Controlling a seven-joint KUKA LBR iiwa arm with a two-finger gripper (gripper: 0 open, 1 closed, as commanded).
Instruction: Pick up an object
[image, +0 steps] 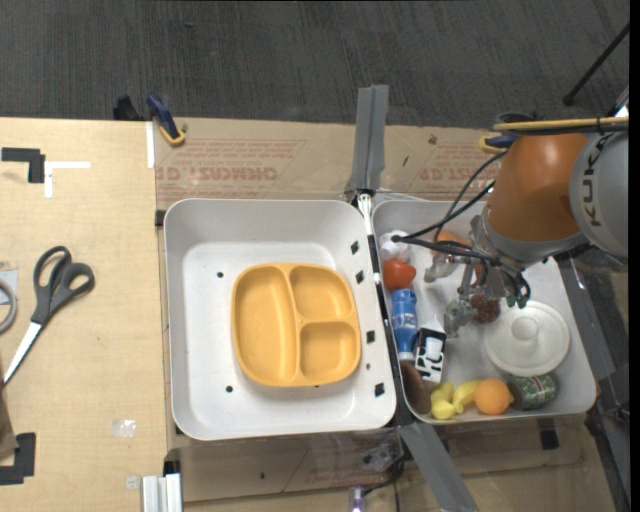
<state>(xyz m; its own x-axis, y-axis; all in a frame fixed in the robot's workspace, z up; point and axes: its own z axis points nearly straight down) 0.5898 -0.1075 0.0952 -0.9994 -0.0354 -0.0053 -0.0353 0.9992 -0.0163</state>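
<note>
My gripper (483, 296) hangs below the orange wrist band (535, 185), over the middle of the right bin (575, 400). A small dark red object (488, 309) lies directly under it, partly hidden by the gripper's metal parts. Whether it is held is not visible. Along the bin's left side lie a red tomato-like item (399, 272), a blue bottle (403, 318) and a black-and-white box (430, 353). A white lidded bowl (528, 338) sits just right of the gripper. At the front are a yellow banana toy (452, 398), an orange ball (492, 396) and a green can (532, 391).
The left bin (200, 330) holds a yellow divided plate (296, 324). A grey bar (368, 140) and hinged divider separate the bins. Black cables (455, 215) trail from the wrist over the right bin. Scissors (45, 295) lie on the bench at far left.
</note>
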